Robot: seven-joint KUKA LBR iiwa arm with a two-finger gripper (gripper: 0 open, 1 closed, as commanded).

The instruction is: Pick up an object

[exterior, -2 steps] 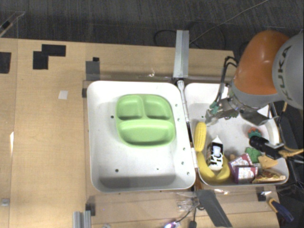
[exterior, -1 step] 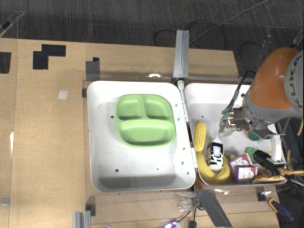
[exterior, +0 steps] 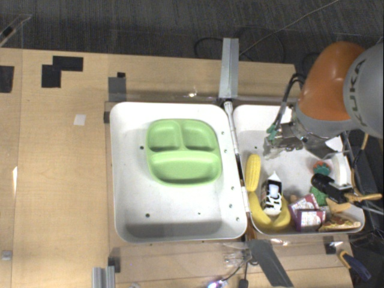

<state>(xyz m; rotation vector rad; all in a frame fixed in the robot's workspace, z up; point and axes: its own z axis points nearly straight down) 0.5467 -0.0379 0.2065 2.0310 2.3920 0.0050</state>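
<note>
Wooden bench point(exterior: 54, 179): end effector point(exterior: 277, 141), grip state unclear, hangs over right bin point(exterior: 255, 116); no label legible.

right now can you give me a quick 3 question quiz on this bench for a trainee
1. True or false: the green three-compartment plastic tray lies in the left white bin.
2. Which lies nearest the divider in the right white bin? A) yellow corn cob B) maroon snack packet C) black-and-white toy
3. Fill in: the yellow banana curves along that bin's ____ wall.

Key: 1 true; 2 A; 3 near (bottom of view)
</note>
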